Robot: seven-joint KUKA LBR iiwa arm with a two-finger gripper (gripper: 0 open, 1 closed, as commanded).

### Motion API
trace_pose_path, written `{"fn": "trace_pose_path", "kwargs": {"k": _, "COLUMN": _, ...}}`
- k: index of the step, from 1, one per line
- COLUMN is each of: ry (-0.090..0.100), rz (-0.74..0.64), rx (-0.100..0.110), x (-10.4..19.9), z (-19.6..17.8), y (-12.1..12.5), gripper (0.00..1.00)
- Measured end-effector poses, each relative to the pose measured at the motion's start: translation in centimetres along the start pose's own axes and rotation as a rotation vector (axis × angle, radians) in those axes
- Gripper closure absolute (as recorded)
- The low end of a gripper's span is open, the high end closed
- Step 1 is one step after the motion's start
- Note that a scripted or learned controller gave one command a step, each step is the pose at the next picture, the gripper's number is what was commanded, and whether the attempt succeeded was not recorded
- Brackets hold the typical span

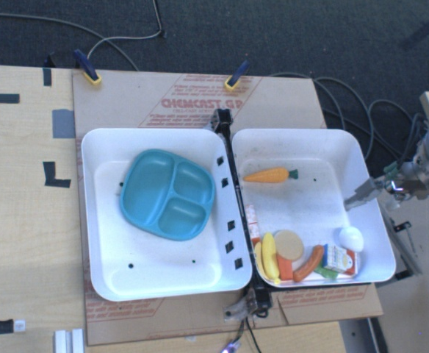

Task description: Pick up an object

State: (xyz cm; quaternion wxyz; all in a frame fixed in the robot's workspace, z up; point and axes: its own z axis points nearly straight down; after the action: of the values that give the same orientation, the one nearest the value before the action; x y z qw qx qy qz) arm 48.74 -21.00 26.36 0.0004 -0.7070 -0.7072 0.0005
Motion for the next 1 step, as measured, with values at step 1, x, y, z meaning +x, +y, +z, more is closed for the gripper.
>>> {"fn": "trace_pose_path", "kwargs": {"k": 1, "ry": 0.002, "rz": -0.002, "rx": 0.001, "x": 8.67, "z": 7.12, "y": 9.28, "gripper": 0.00}}
